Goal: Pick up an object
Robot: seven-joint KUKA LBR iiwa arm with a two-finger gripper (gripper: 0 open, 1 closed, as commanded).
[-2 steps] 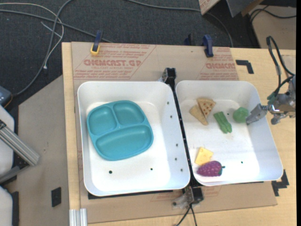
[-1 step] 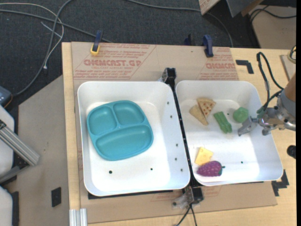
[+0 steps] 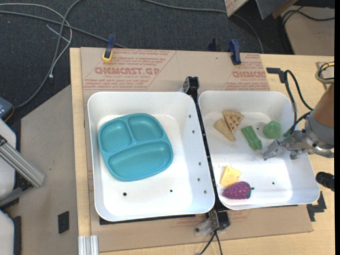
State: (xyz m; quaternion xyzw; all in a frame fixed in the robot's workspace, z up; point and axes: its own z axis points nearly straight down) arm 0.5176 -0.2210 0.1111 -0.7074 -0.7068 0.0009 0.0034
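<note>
The desk (image 3: pixel 85 142) is a tan board printed with red lettering, held at its far edge by two blue clamps (image 3: pixel 110 47), standing on dark carpet (image 3: pixel 37 52) crossed by loose cables. On it sit two shallow white bins side by side: the left bin (image 3: pixel 106 195) at nine o'clock carries a teal divided plate (image 3: pixel 135 146), the right bin (image 3: pixel 276 190) at three o'clock carries the small play-food pieces. The grey arm (image 3: pixel 324 124) comes in from three o'clock, and its gripper (image 3: pixel 276 150) hangs low over the right bin's near-right part; the fingers look parted, with nothing between them. Just at eleven o'clock of the gripper lie a green round piece (image 3: pixel 272 129) and a green stick (image 3: pixel 251 137), the likeliest targets. Both look like light, stiff, smooth plastic, apt to slide or roll on the slick bin floor; I judge the stick is best taken across its narrow width at mid-length. Further toward ten o'clock lie tan wedges (image 3: pixel 228 124); at seven o'clock, a yellow cheese piece (image 3: pixel 229 175) touches a purple grape bunch (image 3: pixel 237 190).
</note>
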